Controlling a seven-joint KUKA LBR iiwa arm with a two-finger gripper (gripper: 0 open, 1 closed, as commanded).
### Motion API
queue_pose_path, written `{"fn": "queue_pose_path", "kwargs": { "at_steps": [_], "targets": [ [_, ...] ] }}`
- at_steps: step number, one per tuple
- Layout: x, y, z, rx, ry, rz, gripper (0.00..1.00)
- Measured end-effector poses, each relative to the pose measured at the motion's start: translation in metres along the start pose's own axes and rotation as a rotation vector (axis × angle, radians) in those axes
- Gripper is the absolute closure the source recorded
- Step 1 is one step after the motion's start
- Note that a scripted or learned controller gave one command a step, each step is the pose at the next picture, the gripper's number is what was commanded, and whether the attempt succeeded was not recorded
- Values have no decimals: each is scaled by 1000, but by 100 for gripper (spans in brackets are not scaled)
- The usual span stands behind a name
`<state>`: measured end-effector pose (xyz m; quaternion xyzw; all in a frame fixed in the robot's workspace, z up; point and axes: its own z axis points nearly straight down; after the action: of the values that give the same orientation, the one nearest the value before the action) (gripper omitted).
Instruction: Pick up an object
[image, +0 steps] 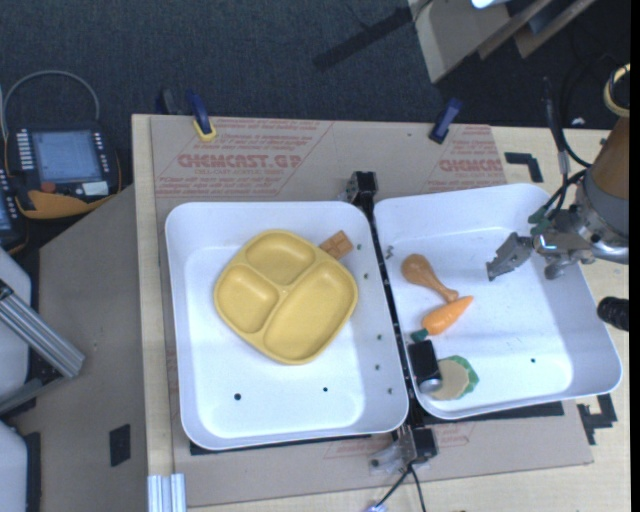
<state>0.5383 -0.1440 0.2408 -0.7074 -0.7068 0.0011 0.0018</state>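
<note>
In the right bin (585, 345) lie a tan club-shaped toy (428, 275), an orange carrot (447, 315), a small black block (423, 361) and a round green-and-tan piece (456, 378). My gripper (530, 262) hovers over the right bin's upper right part, to the right of the club-shaped toy and apart from it. Its fingers (505, 259) stand open with nothing between them. In the left bin (190, 380) rests a yellow divided plate (287, 296), with a small brown block (336, 244) at its upper right edge.
Both bins sit on a cardboard sheet (300, 150) held by blue clamps (203, 118). A black divider (385, 300) runs between the bins. A teach pendant (62, 165) lies off the bench at the left.
</note>
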Motion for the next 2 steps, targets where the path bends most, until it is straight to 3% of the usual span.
{"fn": "queue_pose_path", "kwargs": {
  "at_steps": [1,2],
  "targets": [
    [0,1,-1,-3,-1,-1,0],
    [-9,0,54,-3,-1,0,0]
  ]
}}
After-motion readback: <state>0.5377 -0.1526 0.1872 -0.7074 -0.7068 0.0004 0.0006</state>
